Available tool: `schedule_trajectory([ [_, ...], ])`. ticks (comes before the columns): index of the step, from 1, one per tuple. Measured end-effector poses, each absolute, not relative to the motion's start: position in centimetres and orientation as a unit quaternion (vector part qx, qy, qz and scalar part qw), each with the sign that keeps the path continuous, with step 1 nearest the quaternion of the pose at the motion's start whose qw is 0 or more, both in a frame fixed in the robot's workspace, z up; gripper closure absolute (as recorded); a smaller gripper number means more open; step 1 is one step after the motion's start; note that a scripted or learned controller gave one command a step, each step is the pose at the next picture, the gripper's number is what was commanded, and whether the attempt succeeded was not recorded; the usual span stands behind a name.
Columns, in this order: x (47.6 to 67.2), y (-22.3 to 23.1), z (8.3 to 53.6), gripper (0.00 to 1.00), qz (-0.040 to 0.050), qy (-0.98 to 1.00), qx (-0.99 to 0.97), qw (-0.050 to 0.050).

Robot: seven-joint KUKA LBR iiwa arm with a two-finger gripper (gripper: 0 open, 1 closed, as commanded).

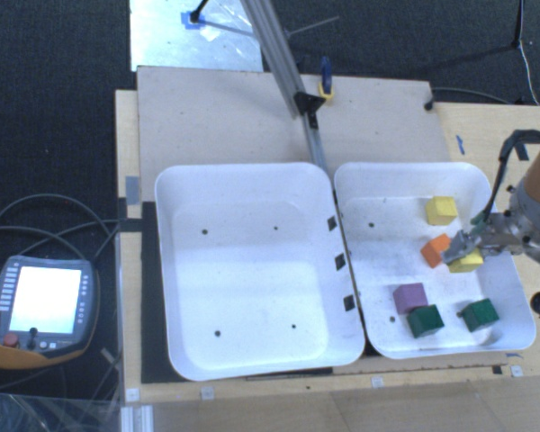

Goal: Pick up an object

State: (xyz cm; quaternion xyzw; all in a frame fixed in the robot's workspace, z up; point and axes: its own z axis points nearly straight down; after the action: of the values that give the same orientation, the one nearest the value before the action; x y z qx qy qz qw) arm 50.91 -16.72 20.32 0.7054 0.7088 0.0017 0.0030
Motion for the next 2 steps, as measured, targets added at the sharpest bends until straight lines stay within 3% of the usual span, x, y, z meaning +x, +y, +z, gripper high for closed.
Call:
schedule_trajectory([
  [1, 51.1, -16.8, 24.0, 1.0, 0.0015, 0.709, 0.705, 0.003],
  [2, 53.1, -11.7, 22.8, 1.0, 0.001, 0.711, 0.703, 0.0],
])
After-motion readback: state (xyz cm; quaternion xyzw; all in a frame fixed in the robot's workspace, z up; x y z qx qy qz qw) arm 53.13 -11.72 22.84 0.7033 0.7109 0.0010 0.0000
